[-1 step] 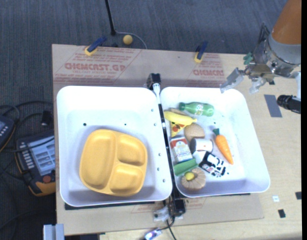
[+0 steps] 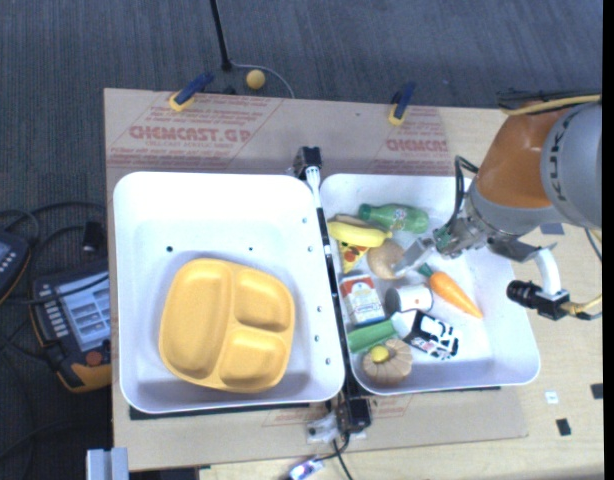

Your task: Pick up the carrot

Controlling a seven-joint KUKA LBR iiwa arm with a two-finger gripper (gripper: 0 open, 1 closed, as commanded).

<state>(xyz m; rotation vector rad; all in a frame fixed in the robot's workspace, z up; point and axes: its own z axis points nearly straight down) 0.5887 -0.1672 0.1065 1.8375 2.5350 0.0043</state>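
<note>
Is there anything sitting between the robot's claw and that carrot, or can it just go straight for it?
Nothing visible blocks it. The gripper hovers just above-left of the carrot in the right bin, with only bare bin floor between them. The small white cup lies close on the carrot's left and could crowd the grab.

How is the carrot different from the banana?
The carrot is orange and tapers to a point; the banana is yellow and blunt-ended. The carrot lies near the right bin's middle, the banana against its left wall. Both are long and lie flat in the right bin.
</note>
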